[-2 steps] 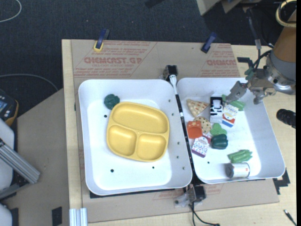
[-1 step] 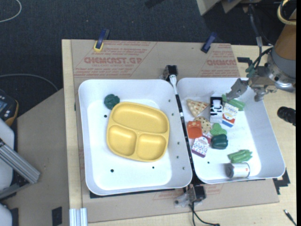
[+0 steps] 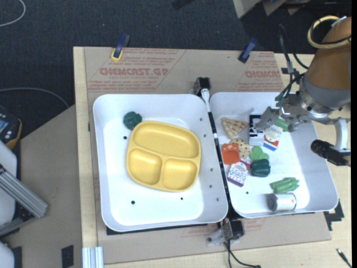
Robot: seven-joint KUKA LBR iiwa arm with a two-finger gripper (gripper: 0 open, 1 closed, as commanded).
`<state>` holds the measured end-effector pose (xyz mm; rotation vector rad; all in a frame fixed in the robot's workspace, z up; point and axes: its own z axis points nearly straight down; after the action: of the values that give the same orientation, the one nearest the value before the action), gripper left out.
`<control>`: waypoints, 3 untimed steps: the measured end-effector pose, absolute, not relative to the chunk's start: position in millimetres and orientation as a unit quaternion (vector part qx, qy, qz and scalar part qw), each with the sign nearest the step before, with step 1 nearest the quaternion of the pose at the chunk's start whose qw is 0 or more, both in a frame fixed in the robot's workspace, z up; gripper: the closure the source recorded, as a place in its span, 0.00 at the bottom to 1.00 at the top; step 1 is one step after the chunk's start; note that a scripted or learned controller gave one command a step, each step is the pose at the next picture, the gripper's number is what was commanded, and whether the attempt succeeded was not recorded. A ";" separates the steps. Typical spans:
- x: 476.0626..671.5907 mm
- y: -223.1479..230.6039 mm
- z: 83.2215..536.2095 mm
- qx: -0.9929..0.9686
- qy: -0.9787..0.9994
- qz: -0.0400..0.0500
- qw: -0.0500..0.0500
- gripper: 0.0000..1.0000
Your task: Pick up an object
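Note:
The right bin [image 3: 318, 172] holds several small objects: a tan wedge [image 3: 234, 127], a red-orange piece [image 3: 230, 152], a pink-and-white packet [image 3: 237, 175], a bright green piece [image 3: 259, 153] above a dark green one [image 3: 260, 168], a green pod [image 3: 284, 184], a silver-and-white can [image 3: 282, 202] and a white carton with red and blue marks [image 3: 271, 140]. My gripper [image 3: 277, 119] hangs over the bin's upper middle, just above the white carton. A green bit shows beside it. I see nothing clearly held.
The left bin [image 3: 111, 194] carries a yellow divided tray [image 3: 163, 155] and a dark green lump [image 3: 132, 119] at its upper left. The ridge where the bins meet [image 3: 215, 149] runs between them. A black part of the arm [image 3: 330, 152] juts over the right bin's right side.

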<state>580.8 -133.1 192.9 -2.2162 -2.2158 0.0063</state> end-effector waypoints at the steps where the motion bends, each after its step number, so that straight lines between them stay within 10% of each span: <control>1: 575.5 -141.2 143.2 -0.708 -0.707 0.002 0.003 0.00; 2: 575.7 -140.5 91.4 -0.707 -0.707 0.000 0.001 0.00; 3: 577.7 -142.5 106.5 -0.708 -0.706 -0.001 -0.004 1.00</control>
<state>577.7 -142.5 106.5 -2.2297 -2.2247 -0.0032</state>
